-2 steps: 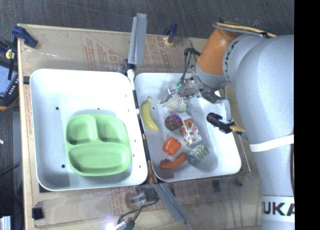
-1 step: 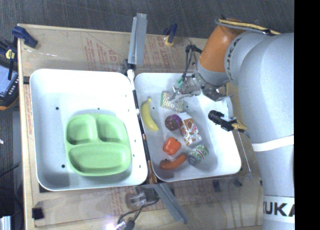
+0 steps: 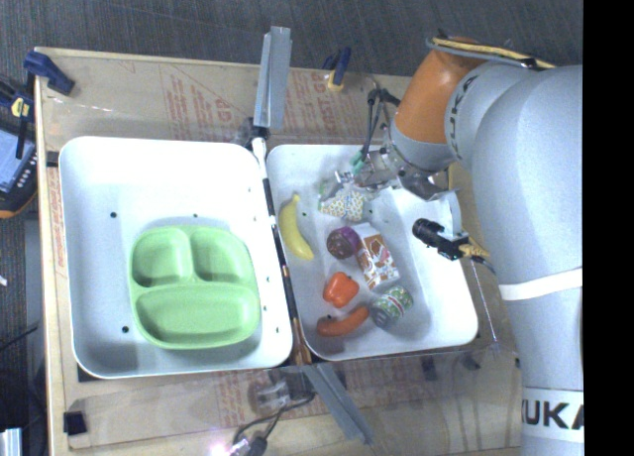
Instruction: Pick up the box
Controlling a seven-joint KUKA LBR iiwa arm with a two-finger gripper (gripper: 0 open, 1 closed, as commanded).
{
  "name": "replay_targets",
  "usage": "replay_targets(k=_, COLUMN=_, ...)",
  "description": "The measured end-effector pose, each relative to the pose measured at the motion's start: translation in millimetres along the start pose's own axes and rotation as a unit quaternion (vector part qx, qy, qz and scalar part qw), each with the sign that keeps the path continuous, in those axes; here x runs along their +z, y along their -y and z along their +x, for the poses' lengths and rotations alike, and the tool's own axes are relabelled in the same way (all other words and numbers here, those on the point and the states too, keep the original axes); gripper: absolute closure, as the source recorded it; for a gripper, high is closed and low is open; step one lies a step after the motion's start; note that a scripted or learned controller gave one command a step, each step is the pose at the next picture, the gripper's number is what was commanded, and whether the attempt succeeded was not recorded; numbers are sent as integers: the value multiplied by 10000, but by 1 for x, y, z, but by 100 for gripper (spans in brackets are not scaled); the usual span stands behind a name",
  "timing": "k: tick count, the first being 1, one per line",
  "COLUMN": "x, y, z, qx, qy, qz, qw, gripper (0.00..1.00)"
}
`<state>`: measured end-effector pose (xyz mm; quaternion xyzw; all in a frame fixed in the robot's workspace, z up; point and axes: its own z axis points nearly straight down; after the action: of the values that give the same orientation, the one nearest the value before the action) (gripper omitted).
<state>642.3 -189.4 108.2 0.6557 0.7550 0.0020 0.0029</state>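
Observation:
The box (image 3: 376, 260) is a small red and white carton lying flat in the middle of the right bin (image 3: 451, 317). My gripper (image 3: 359, 176) hangs over the far part of that bin, just above a speckled white pouch (image 3: 345, 206). It stands well back from the box, up and to the left of it, and holds nothing that I can see. The grey wrist with its orange band (image 3: 431, 97) reaches in from the right.
Around the box lie a purple fruit (image 3: 344, 242), a banana (image 3: 293, 228), an orange pepper (image 3: 340, 289), a red sausage (image 3: 343, 324) and a small can (image 3: 393, 306). A green divided plate (image 3: 194, 286) sits in the left bin (image 3: 89, 176).

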Motion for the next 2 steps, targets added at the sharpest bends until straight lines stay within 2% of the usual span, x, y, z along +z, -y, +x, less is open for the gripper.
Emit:
replay_targets(k=1, x=-11, y=-1, z=0, qx=-9, qy=-2, qz=-12, qw=10000, gripper=100)
replay_targets(k=2, x=-11, y=-1, z=1, qx=-11, qy=-2, qz=-12, qw=10000, gripper=0)
